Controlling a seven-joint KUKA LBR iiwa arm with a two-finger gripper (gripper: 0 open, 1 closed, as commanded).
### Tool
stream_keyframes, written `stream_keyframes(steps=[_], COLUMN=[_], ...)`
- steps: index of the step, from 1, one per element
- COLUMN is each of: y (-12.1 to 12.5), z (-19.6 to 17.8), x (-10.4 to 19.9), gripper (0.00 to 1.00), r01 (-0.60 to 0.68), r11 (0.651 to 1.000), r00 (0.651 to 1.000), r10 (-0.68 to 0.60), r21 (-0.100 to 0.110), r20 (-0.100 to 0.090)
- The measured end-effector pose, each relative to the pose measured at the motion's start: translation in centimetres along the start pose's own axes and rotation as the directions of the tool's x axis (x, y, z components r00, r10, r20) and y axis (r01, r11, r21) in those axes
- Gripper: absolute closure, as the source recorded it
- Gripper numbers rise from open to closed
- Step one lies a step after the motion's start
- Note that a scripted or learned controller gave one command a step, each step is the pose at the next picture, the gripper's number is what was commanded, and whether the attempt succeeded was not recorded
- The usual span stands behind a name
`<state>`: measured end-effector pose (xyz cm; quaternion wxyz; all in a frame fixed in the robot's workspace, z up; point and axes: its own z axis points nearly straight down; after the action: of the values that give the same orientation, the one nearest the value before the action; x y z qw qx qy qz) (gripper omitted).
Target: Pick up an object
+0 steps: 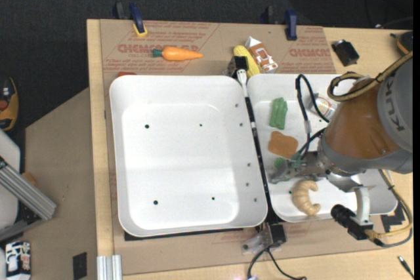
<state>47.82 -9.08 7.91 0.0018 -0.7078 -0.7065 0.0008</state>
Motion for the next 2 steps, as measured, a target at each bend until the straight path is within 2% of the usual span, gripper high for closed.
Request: stream_keyframes(steps=[1, 2], y=[0.1, 6.3], z=[-1.6, -11.2], x=[0.0, 7.4], gripper=[1.00, 1.00], r01=[0.000, 0.013], r11=[1.000, 1.000], r00=[1.000, 1.000], r10=[0.000, -0.013], r21=[-0.007, -0.019], r20=[0.002, 0.000])
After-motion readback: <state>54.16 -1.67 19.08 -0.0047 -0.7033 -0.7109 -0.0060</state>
